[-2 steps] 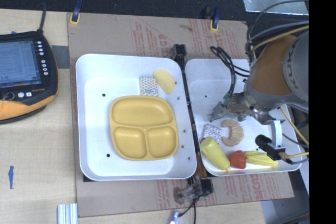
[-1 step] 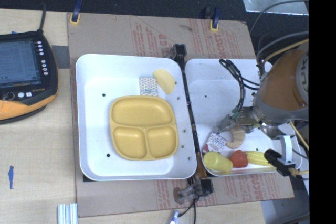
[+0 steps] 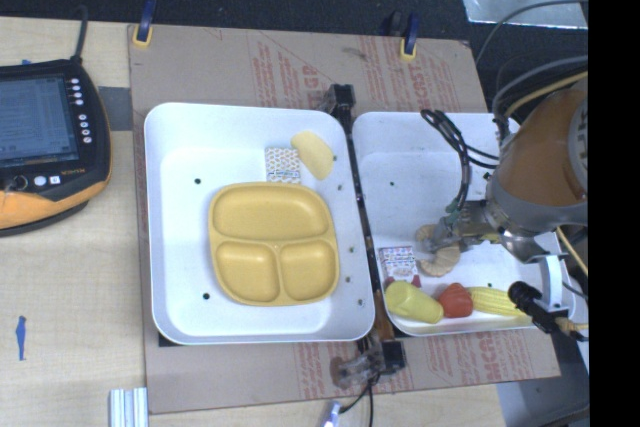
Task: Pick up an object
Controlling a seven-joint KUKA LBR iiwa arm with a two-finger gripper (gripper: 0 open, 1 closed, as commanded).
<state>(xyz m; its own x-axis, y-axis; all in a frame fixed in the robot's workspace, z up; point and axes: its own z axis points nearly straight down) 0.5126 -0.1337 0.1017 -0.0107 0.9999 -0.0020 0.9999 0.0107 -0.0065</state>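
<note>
**Over the right bin, nothing lifted yet**

Far to the left of the gripper we see the left bin (image 3: 170, 215), which carries a yellow divided tray (image 3: 272, 243), a small patterned packet (image 3: 282, 164) and a pale yellow piece (image 3: 313, 154). Nearer to it, in the right bin (image 3: 400, 145), a small printed packet (image 3: 398, 262) lies just left of the gripper (image 3: 447, 237), and below it lie a yellow-green fruit (image 3: 413, 302), a red piece (image 3: 455, 300) and a corn cob (image 3: 495, 301). The gripper hangs low above a beige round object (image 3: 438, 264), very near or touching it. We cannot tell whether it is spread or pressed together, and we see nothing pinched in it. In our judgement the pick is not done: the closing and the lift are left.
</note>
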